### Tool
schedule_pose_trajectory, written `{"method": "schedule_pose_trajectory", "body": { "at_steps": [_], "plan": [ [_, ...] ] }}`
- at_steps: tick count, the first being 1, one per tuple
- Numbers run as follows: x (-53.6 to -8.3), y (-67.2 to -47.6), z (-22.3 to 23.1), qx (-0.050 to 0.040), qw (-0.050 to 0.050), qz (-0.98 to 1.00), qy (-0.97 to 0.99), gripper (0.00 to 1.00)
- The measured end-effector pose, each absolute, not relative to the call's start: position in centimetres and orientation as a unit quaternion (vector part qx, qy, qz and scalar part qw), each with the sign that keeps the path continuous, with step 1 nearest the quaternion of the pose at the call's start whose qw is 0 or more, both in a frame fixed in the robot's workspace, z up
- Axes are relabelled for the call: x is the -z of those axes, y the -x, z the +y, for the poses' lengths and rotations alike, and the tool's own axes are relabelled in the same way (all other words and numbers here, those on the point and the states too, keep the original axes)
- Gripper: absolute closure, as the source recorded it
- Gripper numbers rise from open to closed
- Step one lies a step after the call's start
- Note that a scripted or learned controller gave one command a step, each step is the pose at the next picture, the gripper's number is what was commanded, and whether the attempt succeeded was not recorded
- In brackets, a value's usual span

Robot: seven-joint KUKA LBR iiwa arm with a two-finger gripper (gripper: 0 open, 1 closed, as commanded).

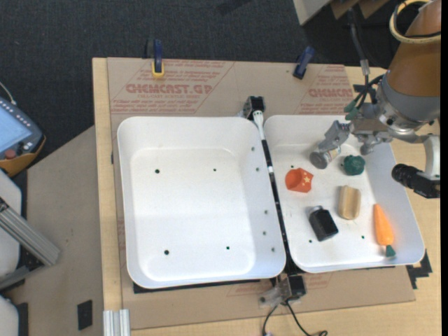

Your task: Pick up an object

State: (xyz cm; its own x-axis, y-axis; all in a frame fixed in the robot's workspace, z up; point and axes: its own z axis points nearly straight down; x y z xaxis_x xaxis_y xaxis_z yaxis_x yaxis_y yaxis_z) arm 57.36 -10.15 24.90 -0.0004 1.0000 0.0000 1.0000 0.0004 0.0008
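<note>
hand released, above right bin far edge; left bin roomy

Two blue clamps pin the cardboard sheet at its far edge; a blue-screened device sits left.

Room bright, light soft and even, coming from above. White bins shine pale, nearly washed out, no hard glare spots. Shadows small and soft: thin dark line under front rim of bins, little grey smudge beside black block. Dark floor stays dim, grainy. Arm at top right looks bit blurry. Picture slightly soft everywhere, small things fuzzy at edges.
</note>
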Motion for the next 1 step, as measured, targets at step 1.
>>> {"method": "schedule_pose_trajectory", "body": {
  "at_steps": [1],
  "plan": [
    [-9.26,-58.49,-9.71,0.003,-0.005,0.707,-0.707,0.0]
  ]
}}
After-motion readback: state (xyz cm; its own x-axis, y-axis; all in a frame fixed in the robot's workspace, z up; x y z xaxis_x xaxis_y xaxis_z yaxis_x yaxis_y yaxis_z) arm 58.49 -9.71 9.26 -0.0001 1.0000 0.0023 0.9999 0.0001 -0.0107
